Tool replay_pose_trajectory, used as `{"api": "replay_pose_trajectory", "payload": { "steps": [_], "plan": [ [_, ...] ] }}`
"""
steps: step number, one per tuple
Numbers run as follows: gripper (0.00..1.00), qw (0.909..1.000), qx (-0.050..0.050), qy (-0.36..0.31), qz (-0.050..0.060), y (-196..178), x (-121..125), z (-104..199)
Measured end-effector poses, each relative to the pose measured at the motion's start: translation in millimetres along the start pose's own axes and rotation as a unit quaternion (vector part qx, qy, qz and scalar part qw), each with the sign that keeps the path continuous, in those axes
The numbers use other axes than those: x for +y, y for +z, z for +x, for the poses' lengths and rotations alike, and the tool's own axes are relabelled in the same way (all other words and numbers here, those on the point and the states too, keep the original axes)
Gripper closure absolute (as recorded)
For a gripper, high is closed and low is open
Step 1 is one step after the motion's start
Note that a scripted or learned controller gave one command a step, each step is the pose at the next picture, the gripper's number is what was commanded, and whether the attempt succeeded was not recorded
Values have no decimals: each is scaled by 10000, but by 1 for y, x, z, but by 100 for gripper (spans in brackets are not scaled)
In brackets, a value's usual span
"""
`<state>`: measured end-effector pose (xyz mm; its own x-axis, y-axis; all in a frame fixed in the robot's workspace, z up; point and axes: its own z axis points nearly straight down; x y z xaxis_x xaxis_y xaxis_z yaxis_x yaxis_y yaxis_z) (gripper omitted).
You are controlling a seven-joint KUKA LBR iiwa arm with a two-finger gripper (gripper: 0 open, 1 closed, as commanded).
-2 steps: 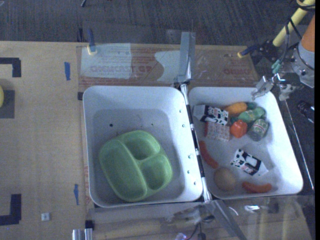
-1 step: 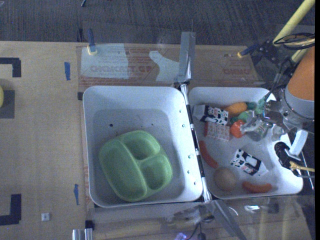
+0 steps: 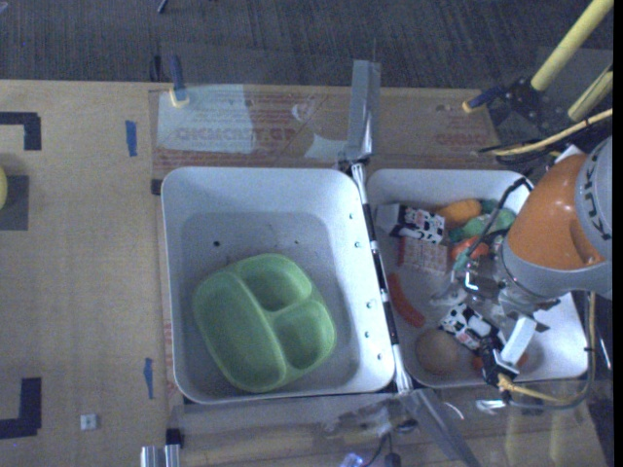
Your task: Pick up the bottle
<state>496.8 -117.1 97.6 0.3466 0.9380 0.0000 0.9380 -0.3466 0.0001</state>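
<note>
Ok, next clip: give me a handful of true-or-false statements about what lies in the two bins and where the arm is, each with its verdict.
1. The green divided plastic tray lies in the left white bin. True.
2. The grey arm with the orange band is over the left bin. False: it is over the right white bin.
3. A black-and-white cow-patterned carton lies near the back of the right bin. True.
4. The round brown ball-like object sits on the green tray. False: it lies in the right bin, near the front wall.
5. The tray's compartments hold toy food. False: nothing is seen in them.
</note>
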Motion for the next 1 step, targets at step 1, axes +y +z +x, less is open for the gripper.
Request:
{"api": "replay_pose_trajectory", "payload": {
  "steps": [1],
  "plan": [
    [0, 9965, -3, 839, 2, -171, -1, -46]
  ]
}}
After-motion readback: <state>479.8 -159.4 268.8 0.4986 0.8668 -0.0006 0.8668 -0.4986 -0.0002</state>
